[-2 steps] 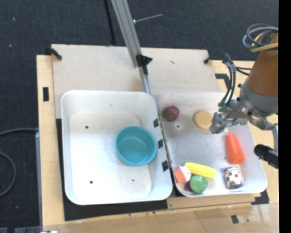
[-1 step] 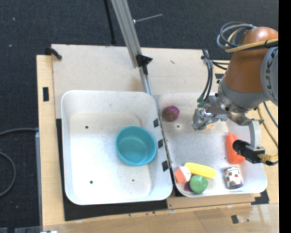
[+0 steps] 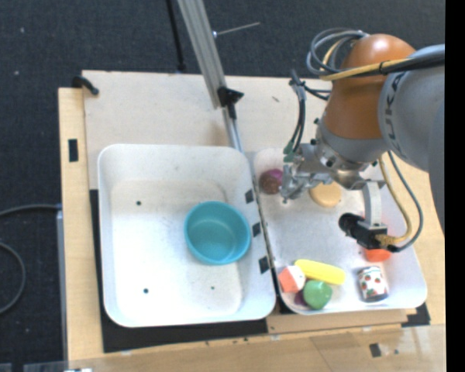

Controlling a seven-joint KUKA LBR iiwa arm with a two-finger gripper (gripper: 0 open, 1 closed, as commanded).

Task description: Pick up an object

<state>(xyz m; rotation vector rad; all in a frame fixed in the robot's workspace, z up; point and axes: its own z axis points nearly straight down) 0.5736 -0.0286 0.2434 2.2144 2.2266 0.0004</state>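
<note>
The wooden table (image 3: 155, 107) carries two smooth white bins. The left bin (image 3: 139, 177) holds a round blue bowl (image 3: 217, 232). Over the right bin's (image 3: 407, 281) far end the metal hand (image 3: 291, 183) hangs beside a dark red ball (image 3: 270, 180); its opening I cannot tell.

The grey arm reaches in from the right, its orange band above the wrist — the gripper (image 3: 289, 186) hangs below and left of that band, pointing down, cables looping beside it.
</note>
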